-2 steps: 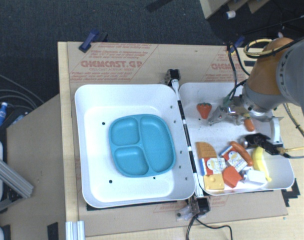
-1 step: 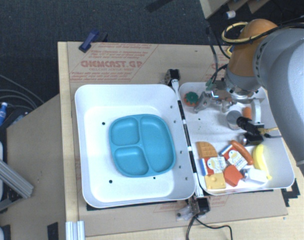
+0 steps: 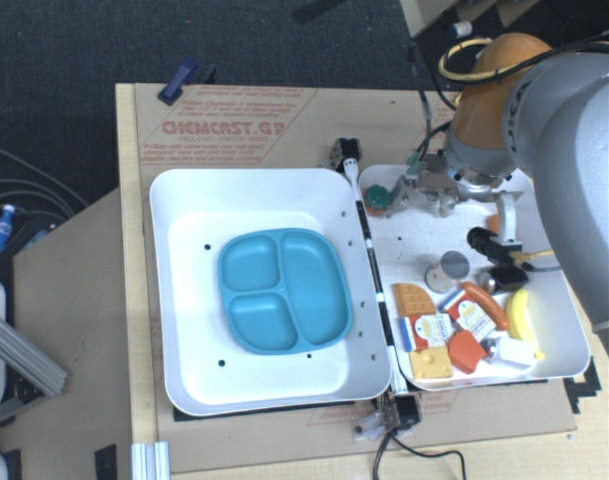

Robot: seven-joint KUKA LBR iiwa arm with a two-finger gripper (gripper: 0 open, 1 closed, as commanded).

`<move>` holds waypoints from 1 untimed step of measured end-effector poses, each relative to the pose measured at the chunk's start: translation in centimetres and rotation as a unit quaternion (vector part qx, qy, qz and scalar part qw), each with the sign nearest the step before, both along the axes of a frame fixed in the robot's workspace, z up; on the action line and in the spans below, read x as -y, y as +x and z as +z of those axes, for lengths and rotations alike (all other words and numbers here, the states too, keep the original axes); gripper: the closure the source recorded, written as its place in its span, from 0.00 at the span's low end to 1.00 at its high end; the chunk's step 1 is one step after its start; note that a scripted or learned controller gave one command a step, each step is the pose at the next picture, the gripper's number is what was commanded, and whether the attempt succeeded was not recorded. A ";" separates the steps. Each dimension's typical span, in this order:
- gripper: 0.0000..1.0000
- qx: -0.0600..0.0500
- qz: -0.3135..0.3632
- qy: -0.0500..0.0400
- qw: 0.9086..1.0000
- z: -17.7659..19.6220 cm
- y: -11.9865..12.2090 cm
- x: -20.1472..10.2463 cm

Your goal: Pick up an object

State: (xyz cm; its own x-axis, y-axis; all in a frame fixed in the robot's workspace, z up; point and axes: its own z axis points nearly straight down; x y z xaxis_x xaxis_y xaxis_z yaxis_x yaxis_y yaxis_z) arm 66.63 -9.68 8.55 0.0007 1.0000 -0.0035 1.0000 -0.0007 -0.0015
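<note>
While end effector [image 3: 431, 190] hovers, teal obj [image 3: 379, 199] small, roundish.

The arm [image 3: 554, 118] is covering the right bin's [image 3: 574, 353] far right corner; the gripper's [image 3: 429, 190] fingers are too blurred to read.

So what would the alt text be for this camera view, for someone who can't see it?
A grey robot arm reaches from the right over the right white bin, its claw low near the bin's far left corner by a small green item. Toy foods crowd that bin's near end. The left bin holds a blue divided plate.
</note>
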 end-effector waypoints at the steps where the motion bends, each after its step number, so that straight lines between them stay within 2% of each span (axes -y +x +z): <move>1: 0.00 -0.001 0.000 0.002 1.000 -0.1 -7.0 -0.3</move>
